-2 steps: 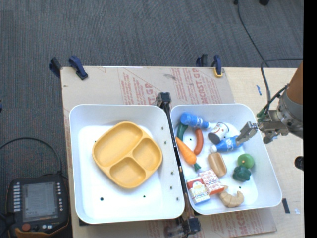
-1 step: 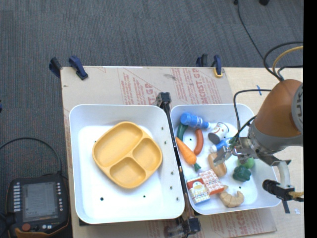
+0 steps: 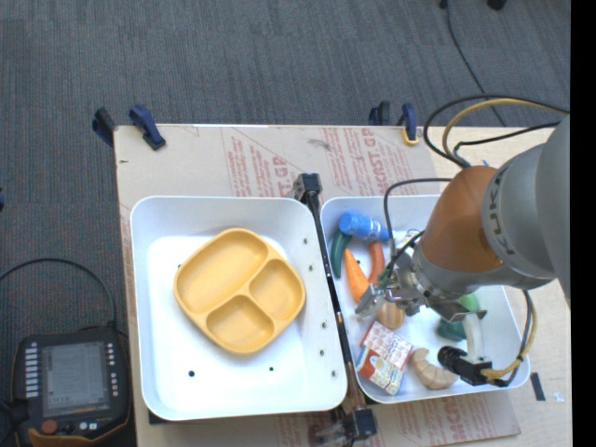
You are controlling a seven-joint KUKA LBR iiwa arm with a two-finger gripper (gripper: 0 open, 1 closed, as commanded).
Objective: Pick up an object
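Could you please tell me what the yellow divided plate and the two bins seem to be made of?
The yellow divided plate looks like moulded plastic: uniform colour, matte sheen, rounded compartment walls. The left bin and right bin look like white plastic or coated metal; smooth, rounded rims leave it open.

Glossy white plastic bins [image 3: 149,250], matt yellow plastic plate [image 3: 239,290], printed cardboard bench top [image 3: 242,156].

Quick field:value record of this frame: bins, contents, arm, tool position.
left bin: holds a yellow divided plate
right bin: toy foods, including orange carrot, blue item, croissant, red-and-white packet
arm: reaches in from the right, over the right bin
tool: low among the items, beside the carrot, above the packet
held object: none visible between fingers
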